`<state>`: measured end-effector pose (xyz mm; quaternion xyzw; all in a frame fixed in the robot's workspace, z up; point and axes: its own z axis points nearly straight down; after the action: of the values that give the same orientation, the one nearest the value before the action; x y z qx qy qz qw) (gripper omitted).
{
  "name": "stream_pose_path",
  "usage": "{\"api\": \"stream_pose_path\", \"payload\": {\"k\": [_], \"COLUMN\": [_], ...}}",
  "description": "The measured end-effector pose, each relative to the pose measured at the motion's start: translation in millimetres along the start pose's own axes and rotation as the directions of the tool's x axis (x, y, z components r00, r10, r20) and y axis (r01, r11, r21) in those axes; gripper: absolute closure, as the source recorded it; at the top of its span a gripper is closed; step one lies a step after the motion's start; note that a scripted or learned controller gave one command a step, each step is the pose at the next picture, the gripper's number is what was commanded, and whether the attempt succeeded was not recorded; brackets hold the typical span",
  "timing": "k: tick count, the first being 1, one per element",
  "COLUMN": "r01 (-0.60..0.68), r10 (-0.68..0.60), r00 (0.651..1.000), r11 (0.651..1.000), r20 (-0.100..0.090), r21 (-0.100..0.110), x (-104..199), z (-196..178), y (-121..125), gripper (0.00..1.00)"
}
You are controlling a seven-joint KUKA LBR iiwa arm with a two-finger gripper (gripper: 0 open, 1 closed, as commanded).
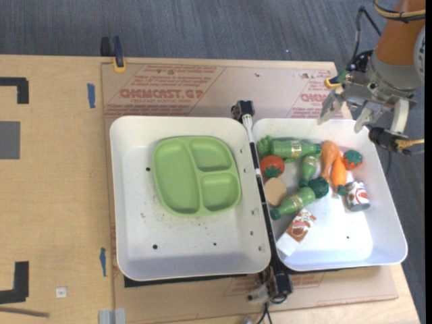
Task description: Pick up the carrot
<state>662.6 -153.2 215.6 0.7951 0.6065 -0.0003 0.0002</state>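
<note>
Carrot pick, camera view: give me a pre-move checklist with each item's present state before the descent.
1. Carrot in sight in the right bin: ok.
2. Pincer open: ok, two fingers stand apart.
3. Pincer free of load: ok, nothing between the fingers.
4. Pincer over the carrot: not ok, it hangs above the bin's far rim, beyond the carrot.
5. Room around the carrot: not ok, a tomato and a green bottle crowd its sides.
6. Which carrot end lies higher: cannot tell.
</note>
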Motion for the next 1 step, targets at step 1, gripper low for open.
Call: {"api": "stream_pose_path", "payload": {"k": [1], "r01": [0.135], "r10": [-0.135], "r00": [0.991], "r11": [0.991], "r20": [0.0], "r21": [-0.003], "x": [-34.2], "z": [120.1], "y": [-23.8], "gripper": [0.0]}}
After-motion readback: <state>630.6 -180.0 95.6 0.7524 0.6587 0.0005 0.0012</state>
